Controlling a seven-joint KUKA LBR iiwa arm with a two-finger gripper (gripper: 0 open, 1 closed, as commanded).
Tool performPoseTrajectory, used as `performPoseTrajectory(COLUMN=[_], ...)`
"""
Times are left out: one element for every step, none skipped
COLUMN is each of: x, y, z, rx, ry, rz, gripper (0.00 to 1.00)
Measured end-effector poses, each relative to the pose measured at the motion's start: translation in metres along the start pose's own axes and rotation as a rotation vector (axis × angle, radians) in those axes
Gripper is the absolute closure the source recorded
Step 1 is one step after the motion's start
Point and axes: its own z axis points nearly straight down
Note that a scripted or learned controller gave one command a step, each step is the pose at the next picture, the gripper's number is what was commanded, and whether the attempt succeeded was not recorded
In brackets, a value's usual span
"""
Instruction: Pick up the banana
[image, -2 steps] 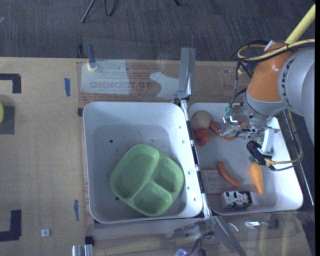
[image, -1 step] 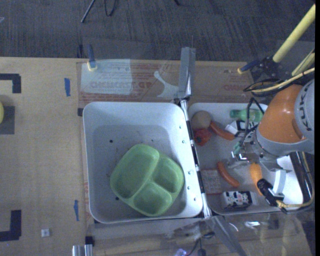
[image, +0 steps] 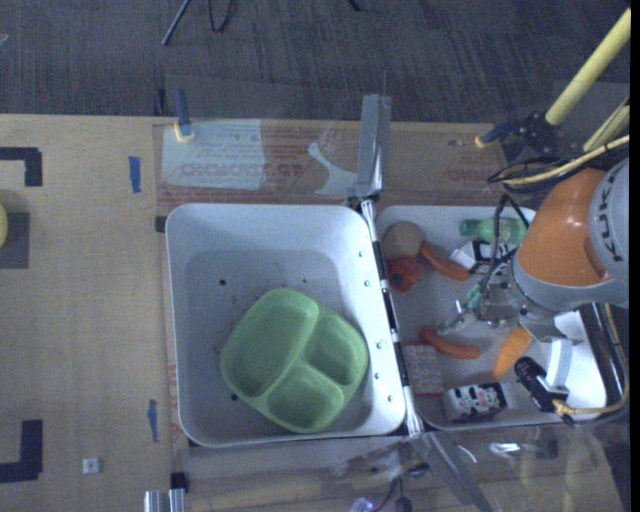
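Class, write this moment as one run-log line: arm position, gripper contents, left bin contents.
arm: over right bin | gripper: fingers unclear, nothing seen held | left bin: green divided plate

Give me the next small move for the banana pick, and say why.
Probably raise the arm a little and draw it back to the right. The gripper sits low in the right bin, between a reddish sausage-like piece and an orange piece. The arm covers that bin's right side, so I cannot yet tell which item is the banana.
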Motion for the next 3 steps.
performPoseTrajectory(x=[0.045,0.029,0.069], y=[-0.02,0.011,-0.025], z=[-0.098,-0.068,-0.097], rx=[0.005,0.006,0.013], ry=[0.005,0.004,0.004], rz=[-0.195,-0.098,0.318], gripper=[0.0,0.0,0.0])
